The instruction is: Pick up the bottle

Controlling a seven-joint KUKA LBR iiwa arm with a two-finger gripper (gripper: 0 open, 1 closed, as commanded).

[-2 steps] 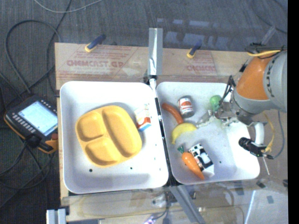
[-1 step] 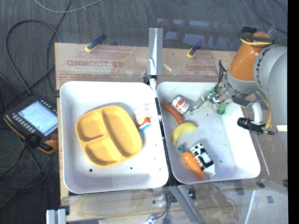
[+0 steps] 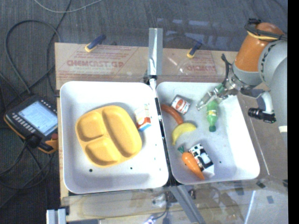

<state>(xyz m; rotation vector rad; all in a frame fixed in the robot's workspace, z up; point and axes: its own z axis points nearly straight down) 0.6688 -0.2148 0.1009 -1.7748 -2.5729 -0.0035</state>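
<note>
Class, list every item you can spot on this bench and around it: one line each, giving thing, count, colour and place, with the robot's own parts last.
bins: 2, white, side by side on the bench
divided plate: 1, yellow, left bin
small carton: 1, white with red and blue, left bin, right of the plate
bottle: 1, green, right bin, upper part
can: 1, red and white, right bin, top left
sausage: 1, orange-red, right bin, left edge
banana: 1, yellow, right bin, middle
carrot: 1, orange, right bin, bottom
black-and-white carton: 1, right bin, beside the carrot
handheld controller: 1, black and orange, left of the bins
gripper: 1, metallic, just above the bottle
arm: 1, grey and orange, right
</note>
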